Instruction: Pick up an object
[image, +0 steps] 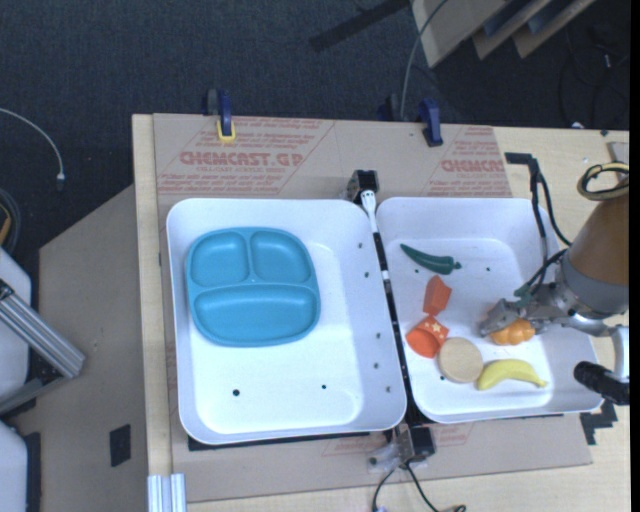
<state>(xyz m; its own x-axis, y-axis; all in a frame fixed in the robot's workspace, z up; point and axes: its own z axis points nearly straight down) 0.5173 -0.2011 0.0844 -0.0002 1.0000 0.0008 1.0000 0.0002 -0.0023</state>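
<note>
**Arm low in the right bin, among toy foods**

Camera view: two white bins sit side by side on the surface (300, 150), a board printed with red lettering. The left bin (285, 400) carries a blue divided plate (254, 286) in its rear left part, with bare white floor beside and in front of it. The right bin (470, 225) holds the clutter: a dark green pepper (431, 259) towards the back, an orange-red piece (437, 294) just in front of it, a red-orange cup-like piece (425, 338) touching a round tan disc (461, 360), and a yellow banana (511, 375) lying beside the disc near the front wall. Dark cables run down along the right bin's far edge.

The arm enters from the right, and its gripper (503, 322) is down over a small orange object (515, 333), rounded and bright, lying just behind the banana. Whether the fingers are spread or pinching the orange object cannot be told; the metal parts blur together there.
</note>
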